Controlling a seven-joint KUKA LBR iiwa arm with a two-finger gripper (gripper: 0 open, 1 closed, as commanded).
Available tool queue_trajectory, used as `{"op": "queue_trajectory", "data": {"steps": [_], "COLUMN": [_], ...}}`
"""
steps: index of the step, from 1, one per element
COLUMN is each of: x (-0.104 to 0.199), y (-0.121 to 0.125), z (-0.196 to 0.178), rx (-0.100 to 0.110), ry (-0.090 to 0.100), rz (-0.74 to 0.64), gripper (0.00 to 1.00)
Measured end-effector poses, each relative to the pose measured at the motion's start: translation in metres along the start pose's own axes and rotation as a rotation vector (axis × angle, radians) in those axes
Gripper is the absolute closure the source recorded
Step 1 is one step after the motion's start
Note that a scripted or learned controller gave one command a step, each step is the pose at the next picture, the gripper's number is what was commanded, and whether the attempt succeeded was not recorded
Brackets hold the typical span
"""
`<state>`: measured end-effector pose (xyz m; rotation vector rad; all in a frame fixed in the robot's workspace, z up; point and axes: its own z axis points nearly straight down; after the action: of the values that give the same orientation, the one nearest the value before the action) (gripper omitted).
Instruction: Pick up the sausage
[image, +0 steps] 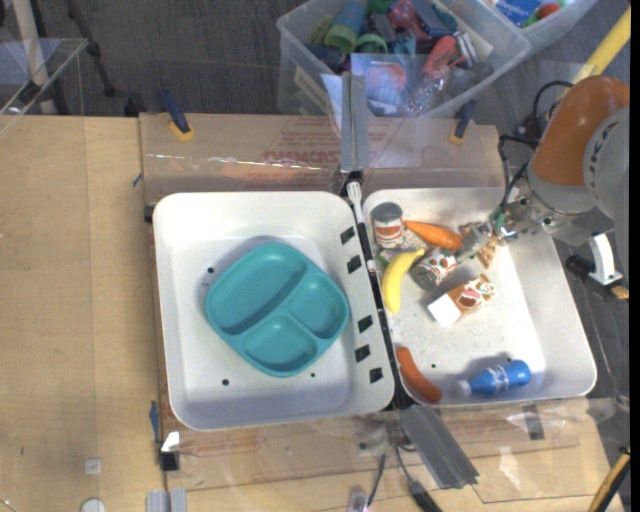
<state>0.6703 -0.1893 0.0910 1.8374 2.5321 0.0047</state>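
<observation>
Overhead, the camera view looks down on two white bins side by side. Its left bin (180, 300) holds a teal divided plate (277, 308). At the right bin (560, 330), the sausage (417, 375) lies at seven o'clock, hard against the left wall, with a blue bottle (497, 378) just beside it toward six. A banana (394, 279), a carrot (433, 234) and a small can (387, 224) cluster around eleven o'clock. The gripper (490, 238) sits at one o'clock, well apart from the sausage; how it is set cannot be told from this slant
</observation>
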Motion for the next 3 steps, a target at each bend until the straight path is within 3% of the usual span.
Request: {"op": "queue_trajectory", "data": {"steps": [1,2,3], "x": [0.032,0.108,0.114], "y": [-0.080,-0.165,-0.079], "z": [-0.064,-0.064,-0.041], "rx": [0.009,0.008,-0.004], "ry": [0.009,0.012,0.000], "rz": [-0.119,-0.332,0.089], "gripper": [0.00,0.00,0.00]}}
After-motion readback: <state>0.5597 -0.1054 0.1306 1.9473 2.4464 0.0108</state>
